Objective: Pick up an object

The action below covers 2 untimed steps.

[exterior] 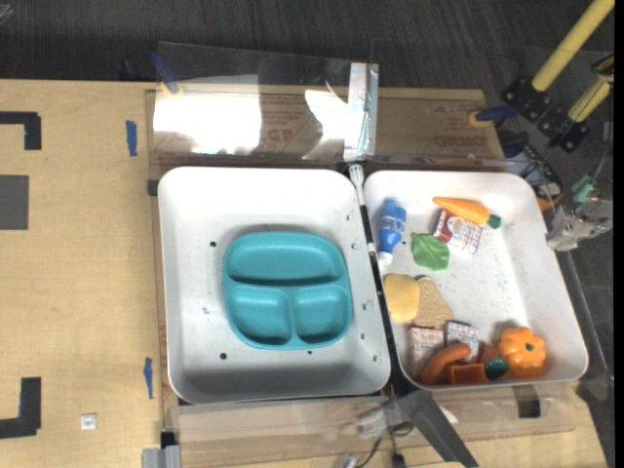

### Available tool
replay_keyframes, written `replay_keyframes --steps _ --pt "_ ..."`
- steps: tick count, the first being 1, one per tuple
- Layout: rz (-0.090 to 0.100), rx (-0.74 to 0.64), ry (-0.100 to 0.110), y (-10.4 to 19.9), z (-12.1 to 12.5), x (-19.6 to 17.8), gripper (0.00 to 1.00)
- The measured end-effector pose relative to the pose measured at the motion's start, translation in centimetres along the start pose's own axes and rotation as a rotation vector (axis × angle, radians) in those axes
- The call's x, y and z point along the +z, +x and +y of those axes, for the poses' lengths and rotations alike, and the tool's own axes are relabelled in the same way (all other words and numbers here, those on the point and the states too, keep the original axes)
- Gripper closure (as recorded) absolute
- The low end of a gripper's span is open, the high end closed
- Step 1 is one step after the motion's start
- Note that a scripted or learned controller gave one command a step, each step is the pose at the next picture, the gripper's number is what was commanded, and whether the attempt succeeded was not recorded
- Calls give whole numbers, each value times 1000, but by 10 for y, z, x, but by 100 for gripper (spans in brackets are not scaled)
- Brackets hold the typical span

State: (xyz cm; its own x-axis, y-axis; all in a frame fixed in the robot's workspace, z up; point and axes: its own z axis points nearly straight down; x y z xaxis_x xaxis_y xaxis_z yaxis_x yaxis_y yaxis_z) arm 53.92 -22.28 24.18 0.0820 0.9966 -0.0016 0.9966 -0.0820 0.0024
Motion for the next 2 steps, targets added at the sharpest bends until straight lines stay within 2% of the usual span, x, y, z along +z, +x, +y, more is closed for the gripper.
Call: replay_keyframes --steps 1,2 --pt "0 0 0 0 0 0 0" --pt "1 413 -2 36 33 -79 0"
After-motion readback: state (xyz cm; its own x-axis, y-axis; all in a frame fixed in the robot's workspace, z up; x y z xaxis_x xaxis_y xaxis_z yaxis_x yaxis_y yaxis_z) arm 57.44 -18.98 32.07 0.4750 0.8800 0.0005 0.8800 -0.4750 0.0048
